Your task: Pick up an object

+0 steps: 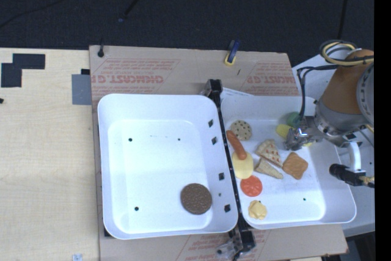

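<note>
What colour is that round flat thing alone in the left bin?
Dark brown, like a chocolate cookie; it shows plainly in the camera view.

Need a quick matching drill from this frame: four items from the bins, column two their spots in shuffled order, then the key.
Column one:
1. brown round cookie
2. speckled cookie
3. red disc
4. toast-coloured square

Column two:
A. right bin, far-left corner, next to the divider
B. right bin, just below the gripper
C. left bin, near edge
D. right bin, between the yellow round piece and the pale yellow lump

Pairs: 1-C, 2-A, 3-D, 4-B
</note>
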Tool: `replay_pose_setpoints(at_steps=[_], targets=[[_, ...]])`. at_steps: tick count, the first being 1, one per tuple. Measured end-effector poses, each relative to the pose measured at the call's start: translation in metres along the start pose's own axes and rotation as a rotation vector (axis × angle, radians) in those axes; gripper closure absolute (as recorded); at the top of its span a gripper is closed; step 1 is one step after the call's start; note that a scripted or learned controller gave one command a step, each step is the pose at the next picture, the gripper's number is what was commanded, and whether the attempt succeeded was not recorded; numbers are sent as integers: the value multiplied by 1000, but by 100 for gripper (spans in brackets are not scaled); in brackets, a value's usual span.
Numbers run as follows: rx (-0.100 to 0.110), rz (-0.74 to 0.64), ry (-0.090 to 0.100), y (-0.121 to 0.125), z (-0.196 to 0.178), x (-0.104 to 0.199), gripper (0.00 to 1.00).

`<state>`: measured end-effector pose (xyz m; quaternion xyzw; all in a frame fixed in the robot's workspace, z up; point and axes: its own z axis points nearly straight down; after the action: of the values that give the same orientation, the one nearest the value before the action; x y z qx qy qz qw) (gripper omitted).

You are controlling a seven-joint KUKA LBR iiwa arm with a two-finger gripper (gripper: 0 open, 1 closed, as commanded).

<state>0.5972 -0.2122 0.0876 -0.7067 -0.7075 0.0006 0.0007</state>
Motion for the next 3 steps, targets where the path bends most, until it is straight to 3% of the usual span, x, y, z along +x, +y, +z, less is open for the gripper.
replay_pose_setpoints(at_steps=[1,2,3], targets=[[-1,1,1,18,-24,-2,100],[3,0,1,8,1,0,100],[2,0,1,7,-1,18,100]])
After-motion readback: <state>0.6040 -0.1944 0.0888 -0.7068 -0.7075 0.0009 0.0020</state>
